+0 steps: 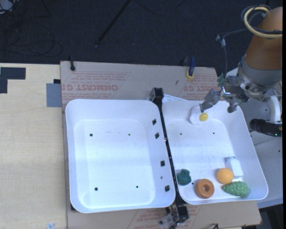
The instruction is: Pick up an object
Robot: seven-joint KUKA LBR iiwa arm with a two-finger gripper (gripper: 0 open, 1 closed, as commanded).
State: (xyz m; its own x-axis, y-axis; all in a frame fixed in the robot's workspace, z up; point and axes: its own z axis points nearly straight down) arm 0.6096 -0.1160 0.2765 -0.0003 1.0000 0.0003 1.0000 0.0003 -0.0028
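1. Gripper point(221, 100) hangs over the right bin's point(257, 175) far edge, fingers spread, holding nothing
2. Egg point(199, 116) lies just below it
3. Donut point(205, 188), orange point(224, 175) sit near the front

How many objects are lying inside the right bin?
6, all uncovered: a fried egg near the far wall; a dark green piece, doughnut, orange, white block and green bumpy piece along the near wall.

End effector point(221, 100) low, fingers spread
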